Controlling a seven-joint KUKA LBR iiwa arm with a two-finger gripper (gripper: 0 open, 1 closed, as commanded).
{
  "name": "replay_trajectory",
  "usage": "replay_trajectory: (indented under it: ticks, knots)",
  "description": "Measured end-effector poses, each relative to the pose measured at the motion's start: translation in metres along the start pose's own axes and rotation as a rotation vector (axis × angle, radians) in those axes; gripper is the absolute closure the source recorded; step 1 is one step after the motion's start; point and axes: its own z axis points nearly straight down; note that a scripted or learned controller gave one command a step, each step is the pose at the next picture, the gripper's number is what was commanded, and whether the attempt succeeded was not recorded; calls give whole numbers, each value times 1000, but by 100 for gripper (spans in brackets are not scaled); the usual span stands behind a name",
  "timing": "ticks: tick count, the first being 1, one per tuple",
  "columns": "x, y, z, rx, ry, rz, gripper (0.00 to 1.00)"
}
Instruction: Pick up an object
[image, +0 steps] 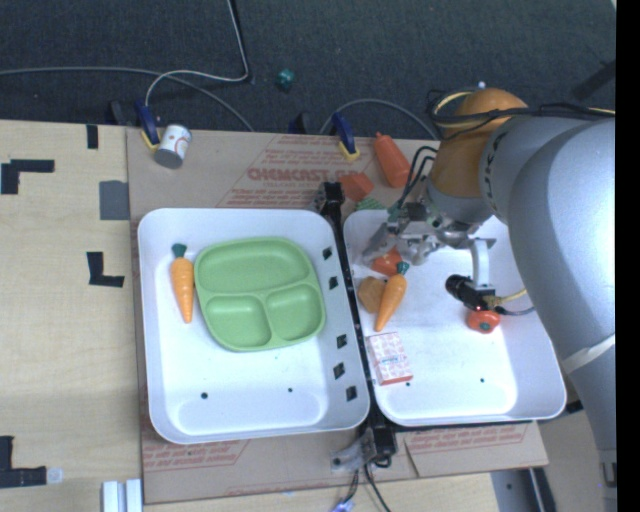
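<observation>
In the left bin (160, 380) a toy carrot (182, 284) lies just beside a green divided plate (260, 293). In the right bin (520, 385), a second toy carrot (390, 299) lies just below the gripper (398, 243), whose spread I cannot tell

The arm (560, 200) ran off the right edge and covered the right bin's (500, 400) far right corner. The gripper (405, 240) was too tangled in shadow to read its fingers. An orange item (386, 264) beneath it was partly hidden. The card's (389, 358) print was too small to read.
</observation>
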Motion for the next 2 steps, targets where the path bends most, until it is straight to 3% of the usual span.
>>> replay_trajectory:
  ticks: [1, 2]
  knots:
    - [10, -22, 0, 2, -1, 1, 0]
    - [-19, 2, 0, 0, 1, 0, 0]
